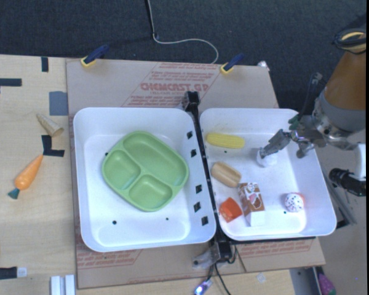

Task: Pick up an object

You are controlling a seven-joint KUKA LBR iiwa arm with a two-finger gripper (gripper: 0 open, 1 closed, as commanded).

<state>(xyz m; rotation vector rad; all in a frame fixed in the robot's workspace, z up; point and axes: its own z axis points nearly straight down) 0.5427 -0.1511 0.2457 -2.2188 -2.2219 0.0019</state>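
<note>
on the bare bench at far left lie a toy carrot (26,174) and, above it, a small tan cone-shaped piece (50,125). the left bin (86,165) holds a green divided plate (146,170), tilted a little and lying near the bin's middle. a row of black clips runs along the seam between the two bins.

in the right bin (313,183) a yellow corn cob (225,141) lies near the top left corner. below it is a tan bread roll (226,174), then an orange-red block (230,210) touching a small red and white carton (253,203). a white ball with red dots (293,202) sits apart toward the lower right.

the gripper (267,155) reaches in from the right, low over the upper part of that bin, right of the corn. whether its fingers are spread or closed cannot be told, and nothing shows between them.
</note>
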